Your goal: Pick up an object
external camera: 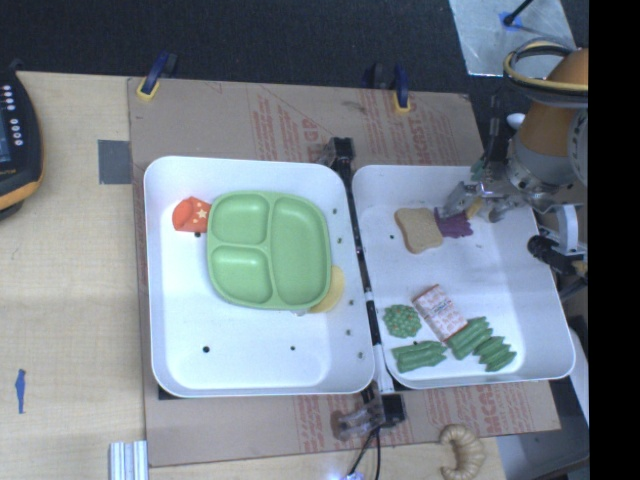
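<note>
My gripper (462, 206) hangs low over the upper part of the right bin (530, 298), reaching in from the right. Its tip is right at a small purple object (457, 227), which lies beside a tan toast slice (418, 230); whether they touch is unclear. Lower in the same bin lie a round green piece (402, 320), a pink-and-white packet (440, 312) and green bean pods (482, 343), with more pods (418, 355) to their left.
The left bin (180, 348) holds a green divided plate (268, 250), a red piece with a star (190, 214) at its left edge and a yellow item (332, 290) partly under the plate. A black-and-orange controller (15, 148) sits at the far left.
</note>
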Available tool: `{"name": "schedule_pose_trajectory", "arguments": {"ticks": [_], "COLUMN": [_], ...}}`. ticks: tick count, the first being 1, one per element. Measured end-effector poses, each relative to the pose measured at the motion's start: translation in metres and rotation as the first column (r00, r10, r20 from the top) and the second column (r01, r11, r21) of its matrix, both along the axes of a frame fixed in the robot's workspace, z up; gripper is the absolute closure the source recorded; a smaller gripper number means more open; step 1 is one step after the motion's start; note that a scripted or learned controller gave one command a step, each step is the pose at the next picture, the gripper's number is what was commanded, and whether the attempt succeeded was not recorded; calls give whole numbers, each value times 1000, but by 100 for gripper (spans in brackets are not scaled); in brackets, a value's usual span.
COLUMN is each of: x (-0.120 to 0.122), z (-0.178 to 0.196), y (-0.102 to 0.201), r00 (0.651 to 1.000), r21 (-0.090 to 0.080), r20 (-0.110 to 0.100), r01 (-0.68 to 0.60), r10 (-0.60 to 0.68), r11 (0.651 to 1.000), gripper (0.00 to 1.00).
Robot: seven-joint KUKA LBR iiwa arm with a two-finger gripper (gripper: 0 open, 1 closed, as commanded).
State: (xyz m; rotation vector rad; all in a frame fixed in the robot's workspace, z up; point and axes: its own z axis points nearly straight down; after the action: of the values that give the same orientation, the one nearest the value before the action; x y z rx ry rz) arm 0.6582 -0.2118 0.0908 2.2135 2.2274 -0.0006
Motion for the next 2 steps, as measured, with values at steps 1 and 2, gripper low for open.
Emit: {"name": "schedule_pose_trajectory", "arguments": {"ticks": [1, 2], "x": [-2, -2], "z": [1, 13], "y": [16, 15], "r00": [1000, 1000], "r21": [2, 1], "r20": [-6, -6], "r01": [0, -1], "r10": [0, 1], "r11": [1000, 1000], "gripper": [0, 100]}}
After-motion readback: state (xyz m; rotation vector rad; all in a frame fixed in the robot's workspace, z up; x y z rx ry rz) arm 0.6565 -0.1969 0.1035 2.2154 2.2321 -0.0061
